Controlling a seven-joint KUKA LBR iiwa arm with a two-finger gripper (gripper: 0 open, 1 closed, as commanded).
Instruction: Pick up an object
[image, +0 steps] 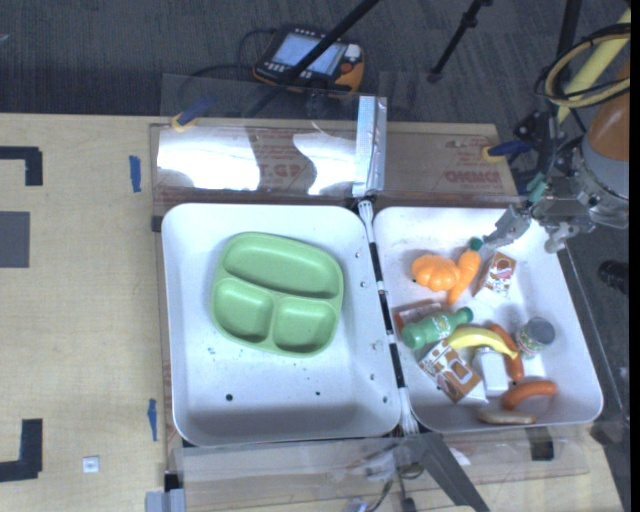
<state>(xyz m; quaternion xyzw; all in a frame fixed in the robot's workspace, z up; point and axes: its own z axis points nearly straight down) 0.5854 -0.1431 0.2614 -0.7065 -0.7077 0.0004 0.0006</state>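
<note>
in left bin (190, 390): one green tray (277, 292) | hand (533, 228): grip unclear

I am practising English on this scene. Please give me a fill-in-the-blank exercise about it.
1. The green tray lies in the ____ bin.
2. The banana is ____ in colour.
3. The end effector is above the ____ bin's far edge.

Missing words: left; yellow; right

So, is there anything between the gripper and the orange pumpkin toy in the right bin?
Nothing visible. The gripper hangs over the right bin's far right corner, and the orange pumpkin toy lies to its left with bare white floor between. A carrot touches its right side.
</note>
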